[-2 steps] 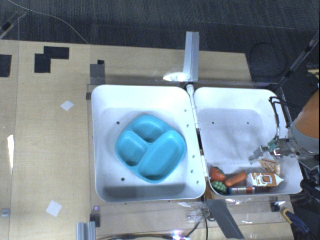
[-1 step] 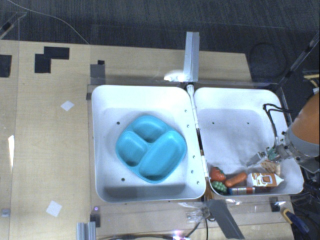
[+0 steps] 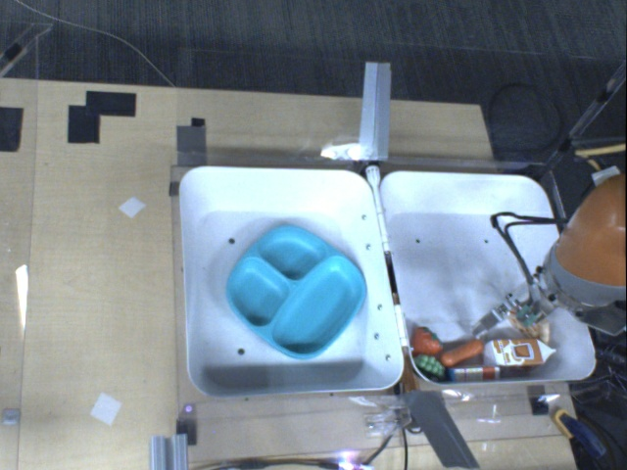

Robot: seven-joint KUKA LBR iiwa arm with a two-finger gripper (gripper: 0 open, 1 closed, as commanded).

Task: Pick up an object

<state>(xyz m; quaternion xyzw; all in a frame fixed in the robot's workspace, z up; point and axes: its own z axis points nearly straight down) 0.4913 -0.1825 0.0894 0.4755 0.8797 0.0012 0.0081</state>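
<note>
My tool (image 3: 516, 313) hangs low in the right bin (image 3: 460, 223), just above the carton (image 3: 517, 352); its grip state cannot be determined. Toy food (image 3: 443, 352) crowds the near wall. Toward the far wall, the floor lies open.

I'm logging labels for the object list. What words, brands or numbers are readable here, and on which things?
None can be read.
Small carton, right bin: brown and white print, too blurred to read.
Blue divided tray, left bin: no text visible.
Black squares on the bench: shapes, not letters.
</note>
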